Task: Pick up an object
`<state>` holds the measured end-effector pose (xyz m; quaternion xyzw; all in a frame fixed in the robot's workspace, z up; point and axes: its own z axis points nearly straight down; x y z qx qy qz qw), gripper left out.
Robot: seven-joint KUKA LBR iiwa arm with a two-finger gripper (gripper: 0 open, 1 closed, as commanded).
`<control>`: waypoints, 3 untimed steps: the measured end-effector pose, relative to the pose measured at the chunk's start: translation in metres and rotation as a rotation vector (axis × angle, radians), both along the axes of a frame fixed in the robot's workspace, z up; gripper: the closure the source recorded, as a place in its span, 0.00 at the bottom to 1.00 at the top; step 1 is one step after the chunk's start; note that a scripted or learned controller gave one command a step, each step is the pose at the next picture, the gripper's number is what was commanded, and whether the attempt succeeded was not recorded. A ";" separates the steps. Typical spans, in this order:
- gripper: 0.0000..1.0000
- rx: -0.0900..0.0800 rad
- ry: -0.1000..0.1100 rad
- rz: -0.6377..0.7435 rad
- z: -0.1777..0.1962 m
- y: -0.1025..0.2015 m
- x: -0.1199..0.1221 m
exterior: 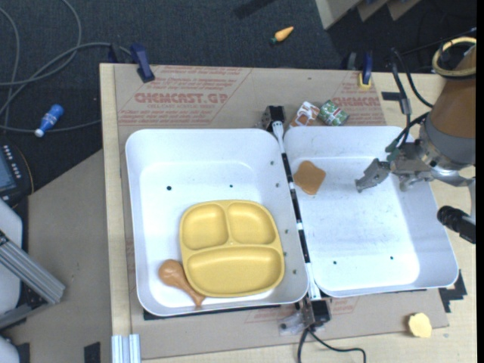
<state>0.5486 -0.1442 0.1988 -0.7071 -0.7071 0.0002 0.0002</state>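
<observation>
A small yellow lump (pixel 419 324) is lying on the bench (pixel 227 331) at the near right corner, outside both bins. In the left bin (pixel 147 203) a yellow divided plate (pixel 231 246) is sitting toward the near side, and an orange spoon-shaped piece (pixel 178 277) is lying against its near left edge, partly tucked under it. I am reaching in from the right over the right bin (pixel 378 271), and my gripper (pixel 376 177) is hanging above the far half of that bin, its grey fingers (pixel 370 178) pointing left. I cannot tell how far apart they are standing, and I am seeing nothing between them. A flat brown piece (pixel 309 178) is lying in the right bin's far left corner, near my gripper but apart from it. Beyond the bins, a few small packets (pixel 321 113) are resting on the bench, and an orange bit (pixel 283 33) and a blue bottle (pixel 48 119) are lying on the dark floor.
</observation>
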 end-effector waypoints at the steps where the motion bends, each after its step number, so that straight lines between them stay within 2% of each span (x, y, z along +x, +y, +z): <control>1: 0.00 0.004 0.006 0.005 -0.052 0.055 0.011; 2: 0.00 -0.001 -0.003 0.003 -0.108 0.049 0.076; 3: 1.00 0.000 -0.004 0.002 -0.094 0.049 0.075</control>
